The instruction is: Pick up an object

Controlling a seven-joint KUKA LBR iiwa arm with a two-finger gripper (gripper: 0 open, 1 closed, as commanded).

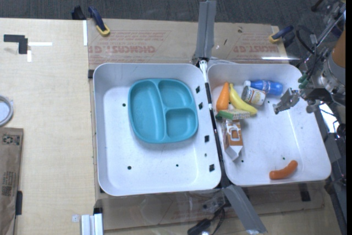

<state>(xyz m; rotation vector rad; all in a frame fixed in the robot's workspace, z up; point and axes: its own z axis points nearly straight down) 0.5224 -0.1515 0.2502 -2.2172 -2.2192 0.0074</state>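
Observation:
The right bin (308,140) holds several objects. An orange carrot (223,97) and a yellow banana (241,100) lie side by side at its left. A blue-capped bottle (265,86) and a small jar (253,96) lie near the back. A small carton (234,136) rests below the banana, and an orange sausage-shaped piece (283,170) lies at the front right. My gripper (287,102) hangs over the bin's right half, to the right of the jar. It is open and holds nothing.
In the left bin (110,135) lies a teal divided plate (163,110). A grey divider (206,30) runs between the bins. Clamps (99,22) hold a cardboard sheet behind them. Cables and arm parts crowd the right edge (330,63).

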